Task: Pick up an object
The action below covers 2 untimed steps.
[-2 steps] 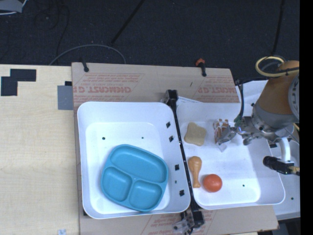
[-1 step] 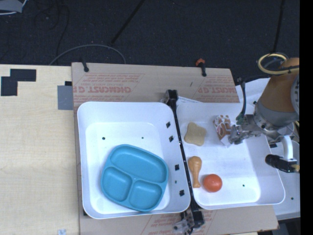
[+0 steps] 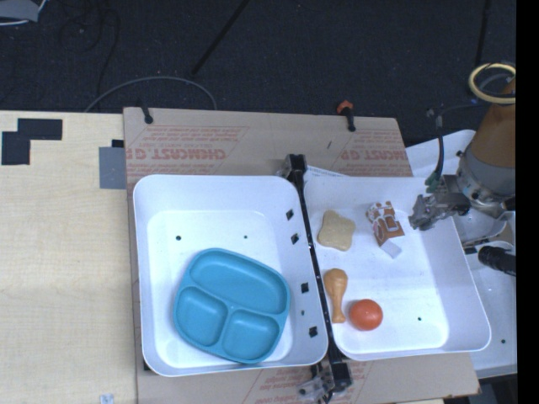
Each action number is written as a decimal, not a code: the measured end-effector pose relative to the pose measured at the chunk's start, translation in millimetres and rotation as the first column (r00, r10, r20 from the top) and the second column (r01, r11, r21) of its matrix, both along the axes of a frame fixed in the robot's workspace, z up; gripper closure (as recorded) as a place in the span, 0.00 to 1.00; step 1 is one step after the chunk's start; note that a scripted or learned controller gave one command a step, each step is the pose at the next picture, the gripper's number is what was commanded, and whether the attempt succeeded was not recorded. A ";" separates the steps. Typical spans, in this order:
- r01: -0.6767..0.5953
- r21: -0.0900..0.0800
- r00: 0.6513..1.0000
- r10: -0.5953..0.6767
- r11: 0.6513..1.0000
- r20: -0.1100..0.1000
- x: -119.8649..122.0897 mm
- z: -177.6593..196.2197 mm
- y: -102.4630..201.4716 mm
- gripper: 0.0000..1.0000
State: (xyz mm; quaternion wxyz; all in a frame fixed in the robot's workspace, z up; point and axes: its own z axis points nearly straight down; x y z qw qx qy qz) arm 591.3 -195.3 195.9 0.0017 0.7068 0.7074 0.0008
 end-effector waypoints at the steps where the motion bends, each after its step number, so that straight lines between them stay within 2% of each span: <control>1: -0.001 0.001 1.000 0.001 1.000 -0.003 0.2 30.1 -0.8 1.00; 2: -0.004 0.004 1.000 0.004 1.000 -0.005 3.9 40.5 52.8 1.00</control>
